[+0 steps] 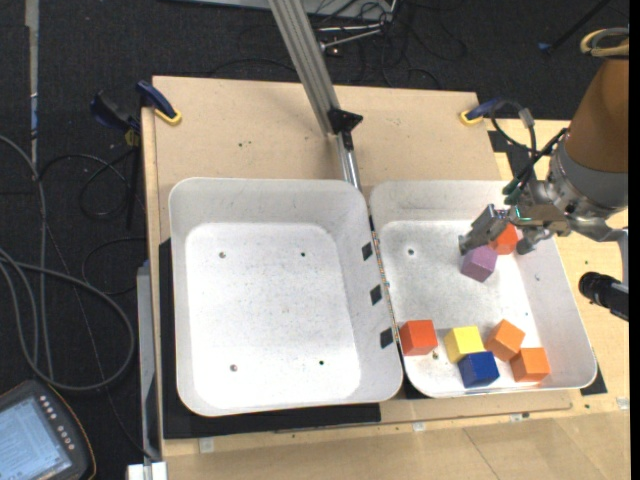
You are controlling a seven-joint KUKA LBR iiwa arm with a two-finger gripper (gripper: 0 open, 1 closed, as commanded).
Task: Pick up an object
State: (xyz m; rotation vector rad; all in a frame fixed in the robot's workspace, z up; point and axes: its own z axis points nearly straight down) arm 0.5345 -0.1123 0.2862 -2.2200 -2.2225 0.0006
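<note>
My gripper (487,232) hangs over the upper right part of the right bin (572,320). Just under it lies a purple block (479,263), touching or nearly touching its tip. An orange-red block (507,237) sits right beside the gripper on its right, partly hidden by it. Whether either block is gripped cannot be made out. Along the bin's front edge lie an orange cube (418,336), a yellow cube (463,342), a blue cube (479,368) and two more orange cubes (507,337) (529,364).
The left bin (195,208) stands beside the right one, joined by dark clips (378,293). A slanted metal pole (310,58) comes down to the bins' back edge. Clamps (160,103) (480,113) hold the board's far corners.
</note>
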